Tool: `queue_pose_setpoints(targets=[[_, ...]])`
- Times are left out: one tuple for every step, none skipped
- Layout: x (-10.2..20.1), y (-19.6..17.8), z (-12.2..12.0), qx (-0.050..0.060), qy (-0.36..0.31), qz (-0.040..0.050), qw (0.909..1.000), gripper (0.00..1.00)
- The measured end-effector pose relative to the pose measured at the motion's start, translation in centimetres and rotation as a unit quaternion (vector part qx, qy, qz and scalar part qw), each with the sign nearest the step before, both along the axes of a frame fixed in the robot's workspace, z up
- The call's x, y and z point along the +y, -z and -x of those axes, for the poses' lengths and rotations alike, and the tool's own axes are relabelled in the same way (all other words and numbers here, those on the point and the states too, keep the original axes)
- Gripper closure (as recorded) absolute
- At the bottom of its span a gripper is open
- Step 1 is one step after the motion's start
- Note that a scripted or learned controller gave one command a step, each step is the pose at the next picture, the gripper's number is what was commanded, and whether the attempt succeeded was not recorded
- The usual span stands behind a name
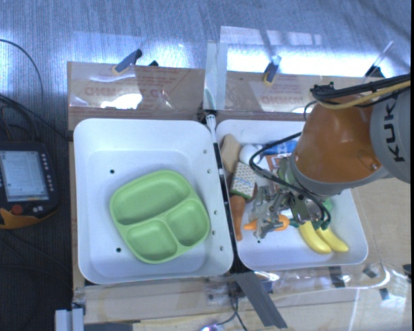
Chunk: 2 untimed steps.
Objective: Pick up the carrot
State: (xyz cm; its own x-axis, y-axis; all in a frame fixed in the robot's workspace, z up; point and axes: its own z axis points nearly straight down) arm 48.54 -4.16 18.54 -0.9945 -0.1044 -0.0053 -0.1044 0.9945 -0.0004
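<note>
Camera view — carrot (237, 216) half-hidden beneath tool (268, 221), finger spacing impossible to tell.

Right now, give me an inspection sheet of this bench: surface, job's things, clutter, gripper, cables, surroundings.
Surface: two shallow white bins side by side, the left bin and the right bin.
Job's things: orange carrot lying along the right bin's left wall, partly hidden.
Clutter: green three-compartment plastic plate in the left bin; yellow banana at the right bin's near side; a brown rounded item and a patterned packet by the carrot.
Gripper: two-finger gripper low over the right bin, beside the carrot; finger state unclear.
Cables: black cable curving at far left; cables on the wrist.
Surroundings: handheld control pendant left of the bench.
</note>
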Motion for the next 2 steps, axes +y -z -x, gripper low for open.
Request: queue_pose_setpoints(targets=[[3.4, -7.0, -1.4, -0.001, -0.039, 0.0002, 0.9992, 1.0], [3.4, -12.3, -6.2, -0.001, -0.045, 0.0008, 0.999, 1.0]])
